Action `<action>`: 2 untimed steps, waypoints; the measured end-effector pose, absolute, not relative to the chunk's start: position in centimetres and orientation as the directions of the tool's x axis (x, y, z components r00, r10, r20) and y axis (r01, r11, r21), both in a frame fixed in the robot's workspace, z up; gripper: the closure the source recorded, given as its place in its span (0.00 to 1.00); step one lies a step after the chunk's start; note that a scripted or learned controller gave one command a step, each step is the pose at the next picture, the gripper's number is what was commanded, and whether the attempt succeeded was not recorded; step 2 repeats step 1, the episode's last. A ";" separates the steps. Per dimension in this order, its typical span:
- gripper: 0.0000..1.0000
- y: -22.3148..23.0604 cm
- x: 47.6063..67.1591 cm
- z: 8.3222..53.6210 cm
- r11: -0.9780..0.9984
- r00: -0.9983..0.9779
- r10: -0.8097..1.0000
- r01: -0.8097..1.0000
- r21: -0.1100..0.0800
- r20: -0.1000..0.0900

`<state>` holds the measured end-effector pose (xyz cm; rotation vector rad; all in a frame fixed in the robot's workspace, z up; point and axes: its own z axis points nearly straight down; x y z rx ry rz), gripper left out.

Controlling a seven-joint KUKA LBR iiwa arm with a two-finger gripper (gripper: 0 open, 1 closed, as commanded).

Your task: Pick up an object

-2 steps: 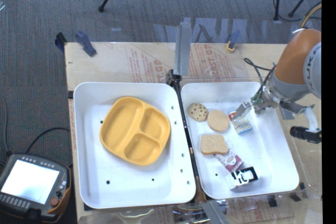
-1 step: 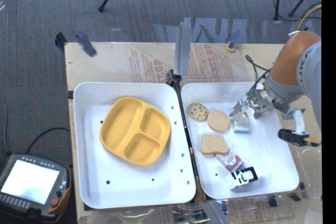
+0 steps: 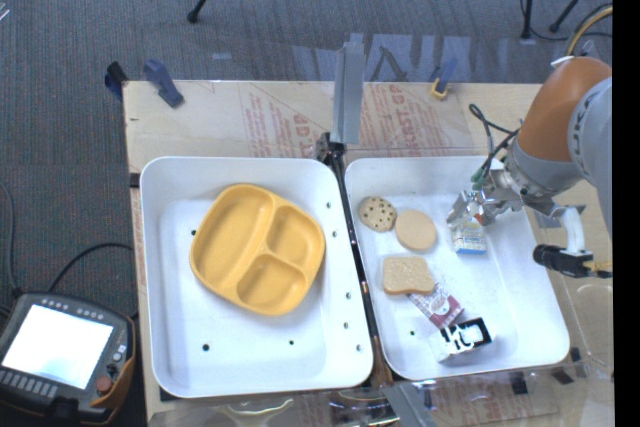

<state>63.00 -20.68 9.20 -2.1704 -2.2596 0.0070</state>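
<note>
I see the metal two-finger gripper (image 3: 478,208) in the right shallow white bin (image 3: 545,310), over a small pale-blue-and-white carton (image 3: 470,237); whether its fingers are apart, I cannot tell.

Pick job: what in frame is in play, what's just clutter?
In play: gripper, small carton under it, chocolate-chip cookie, plain cookie, toast slice, wrapped packet, right bin.

Clutter: yellow divided plate, left bin, handheld controller.

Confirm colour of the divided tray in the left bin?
Yellow divided tray, clear in the camera view.
</note>
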 end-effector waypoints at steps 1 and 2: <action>1.00 -17.3 62.4 20.5 -0.312 0.312 0.950 0.950 0.000 -0.001; 1.00 -17.3 62.4 20.5 -0.312 0.312 0.950 0.950 0.000 -0.001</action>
